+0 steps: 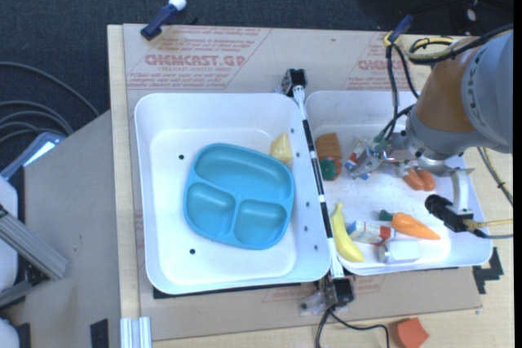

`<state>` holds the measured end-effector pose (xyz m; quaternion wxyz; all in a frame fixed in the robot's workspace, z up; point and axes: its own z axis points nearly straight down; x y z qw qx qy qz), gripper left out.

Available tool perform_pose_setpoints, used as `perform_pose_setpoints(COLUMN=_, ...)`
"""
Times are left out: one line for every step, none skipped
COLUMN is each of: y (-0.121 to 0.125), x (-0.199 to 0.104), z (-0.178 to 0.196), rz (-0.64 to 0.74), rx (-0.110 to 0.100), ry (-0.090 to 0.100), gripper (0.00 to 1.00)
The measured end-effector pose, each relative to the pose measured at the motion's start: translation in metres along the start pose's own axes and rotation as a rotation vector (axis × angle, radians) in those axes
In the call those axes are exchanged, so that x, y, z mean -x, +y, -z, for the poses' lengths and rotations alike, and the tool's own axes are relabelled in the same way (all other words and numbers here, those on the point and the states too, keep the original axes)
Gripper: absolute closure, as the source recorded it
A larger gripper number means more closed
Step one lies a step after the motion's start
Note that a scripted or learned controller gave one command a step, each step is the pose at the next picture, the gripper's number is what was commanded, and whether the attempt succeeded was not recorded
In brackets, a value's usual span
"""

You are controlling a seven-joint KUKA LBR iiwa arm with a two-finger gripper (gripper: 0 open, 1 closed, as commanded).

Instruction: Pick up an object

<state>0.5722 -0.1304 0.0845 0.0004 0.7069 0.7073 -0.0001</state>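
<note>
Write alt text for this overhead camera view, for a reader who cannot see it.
A grey robot arm with an orange band reaches from the right over the right shallow white bin, which holds a yellow banana, an orange carrot and other small items. The left shallow white bin holds a blue three-compartment plastic tray with a pale yellow piece beside it.

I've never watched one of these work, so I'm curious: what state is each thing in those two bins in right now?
Blue divided plate: lying flat in the left bin, nothing on it.
Yellow piece: loose, beside the plate's far edge.
Banana: lying in the right bin.
Carrot: lying flat, untouched.
Brown block: resting near the divider.
Arm: reaching over the right bin.
</note>
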Motion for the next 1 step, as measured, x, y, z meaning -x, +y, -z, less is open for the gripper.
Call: perform_pose_setpoints(y=0.0524, x=0.0168, z=0.0004, rz=0.001, rx=0.0, ry=0.0, gripper=0.0)
